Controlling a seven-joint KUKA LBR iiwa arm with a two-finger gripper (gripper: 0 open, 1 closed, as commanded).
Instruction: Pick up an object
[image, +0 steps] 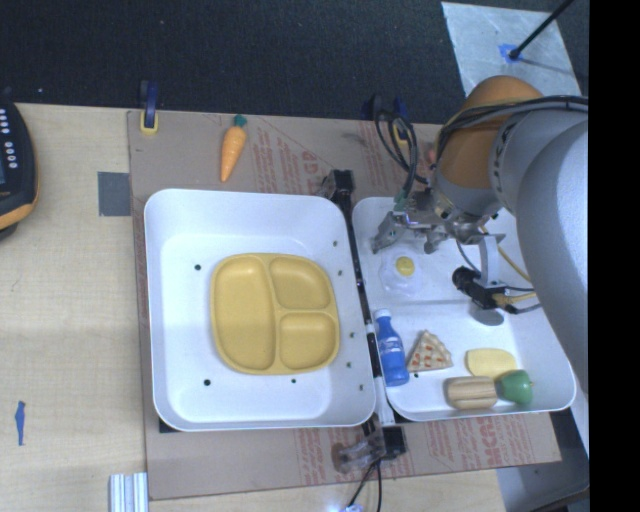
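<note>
Small yellow round piece (404, 266) sits on the right bin's (545, 345) floor just below the gripper (412, 228). It looks light, hard and smooth, likely to skid; pinching across its middle seems best. Gripper's state: cannot tell. Blue bottle (389, 350) lies farther below.
</note>
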